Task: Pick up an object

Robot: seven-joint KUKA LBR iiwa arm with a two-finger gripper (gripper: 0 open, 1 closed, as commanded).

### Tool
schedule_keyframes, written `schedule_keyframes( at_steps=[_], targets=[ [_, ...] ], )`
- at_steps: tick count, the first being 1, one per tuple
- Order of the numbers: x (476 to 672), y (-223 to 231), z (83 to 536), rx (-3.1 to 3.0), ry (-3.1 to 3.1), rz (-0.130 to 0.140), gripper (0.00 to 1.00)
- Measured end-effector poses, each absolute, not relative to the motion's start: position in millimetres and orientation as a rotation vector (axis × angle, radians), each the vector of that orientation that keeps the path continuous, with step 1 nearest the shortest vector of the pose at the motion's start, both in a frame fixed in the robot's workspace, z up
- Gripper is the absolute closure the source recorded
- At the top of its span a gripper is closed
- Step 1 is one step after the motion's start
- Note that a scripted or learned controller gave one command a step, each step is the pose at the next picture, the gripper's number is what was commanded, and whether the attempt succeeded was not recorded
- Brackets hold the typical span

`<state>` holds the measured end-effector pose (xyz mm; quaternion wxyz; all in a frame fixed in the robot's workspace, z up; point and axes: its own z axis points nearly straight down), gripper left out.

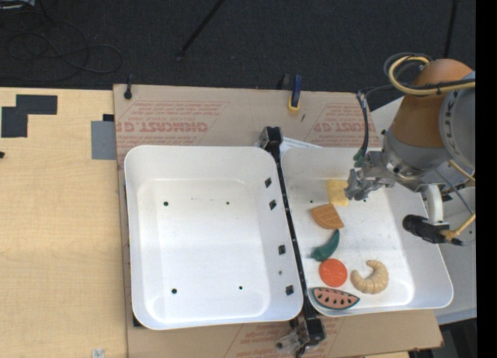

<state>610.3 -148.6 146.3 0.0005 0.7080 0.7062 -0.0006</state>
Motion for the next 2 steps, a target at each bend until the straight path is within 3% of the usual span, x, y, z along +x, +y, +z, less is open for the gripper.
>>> schedule_keyframes(
  at_steps=[1, 2],
  targets=[
    [644.6, -97.2, 84.6, 2.218, 2.228, -0.001, 1.00],
    [593.3, -97.8, 181.3, 2.224, 2.218, 0.001, 1.00]
  ],
)
